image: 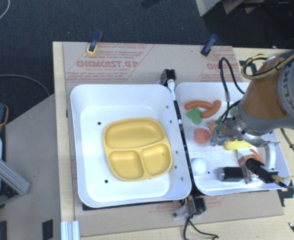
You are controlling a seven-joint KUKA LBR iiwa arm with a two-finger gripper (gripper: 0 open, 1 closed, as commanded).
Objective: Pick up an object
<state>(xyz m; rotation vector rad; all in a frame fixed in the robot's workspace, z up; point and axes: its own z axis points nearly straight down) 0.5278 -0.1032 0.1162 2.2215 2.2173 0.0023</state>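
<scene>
My gripper (221, 135) hangs low over the middle of the right bin (207, 184), reaching in from the right. Just left of it lies a red shell-shaped toy (202, 135). A yellow banana-like piece (237, 145) lies right beside the gripper on its lower right; whether they touch I cannot tell. An orange sausage (203, 105) and a green toy (195, 116) lie further back in the same bin. A white ball (199, 166) rests near the bin's front left.
The left bin (87, 104) holds a yellow divided plate (136, 148). A raised rim between the two bins runs just left of the toys. The arm's grey body covers the right bin's far right side.
</scene>
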